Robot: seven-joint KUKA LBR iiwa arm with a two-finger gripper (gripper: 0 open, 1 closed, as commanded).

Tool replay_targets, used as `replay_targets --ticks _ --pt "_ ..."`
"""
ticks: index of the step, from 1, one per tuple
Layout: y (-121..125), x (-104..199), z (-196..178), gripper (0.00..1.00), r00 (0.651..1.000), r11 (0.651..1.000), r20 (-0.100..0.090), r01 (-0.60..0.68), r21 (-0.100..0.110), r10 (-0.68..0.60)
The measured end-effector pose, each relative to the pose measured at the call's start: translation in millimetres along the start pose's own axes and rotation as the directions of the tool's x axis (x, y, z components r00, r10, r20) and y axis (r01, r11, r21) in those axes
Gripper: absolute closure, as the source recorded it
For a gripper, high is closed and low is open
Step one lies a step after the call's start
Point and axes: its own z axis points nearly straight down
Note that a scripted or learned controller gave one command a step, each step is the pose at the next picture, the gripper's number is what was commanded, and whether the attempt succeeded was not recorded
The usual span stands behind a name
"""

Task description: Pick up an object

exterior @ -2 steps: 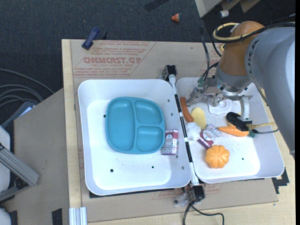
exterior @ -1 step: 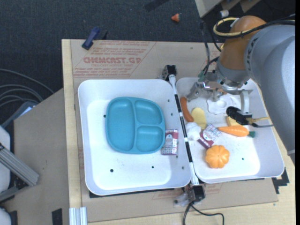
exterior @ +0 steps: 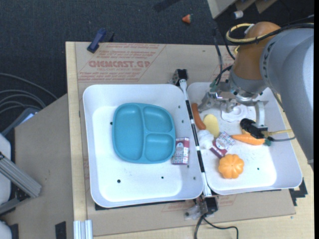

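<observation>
My gripper (exterior: 233, 106) hangs low over the far part of the right bin (exterior: 284, 176), below the orange band of the arm. Just left of it lie a red-orange sausage (exterior: 198, 118) and a pale yellow lemon-like piece (exterior: 212, 125). An orange carrot (exterior: 248, 139) lies on the near side of the gripper, a small crumpled packet (exterior: 223, 142) to the carrot's left, and an orange pumpkin (exterior: 231, 166) nearer the front. Nothing is visibly held.
The left bin (exterior: 99, 178) holds a teal divided plate (exterior: 143, 132) and a small printed box (exterior: 181, 151) against its right wall. The bins stand on a cardboard sheet (exterior: 119, 59). The grey arm (exterior: 294, 78) covers the right bin's far right corner.
</observation>
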Motion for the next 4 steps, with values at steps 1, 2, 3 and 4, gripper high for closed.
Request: replay_targets --ticks 1,2,3,4 --pt "15.6 0.3 -0.1 0.0 1.0 1.0 0.0 0.001 -0.003 -0.001" --pt "15.6 0.5 -0.2 0.0 1.0 1.0 0.0 0.001 -0.002 -0.001" --pt "-4.8 -0.5 0.0 0.0 1.0 1.0 0.0 0.0 0.0 0.0" --pt "-8.6 -0.5 -0.1 0.0 1.0 1.0 0.0 0.0 0.0 0.0"
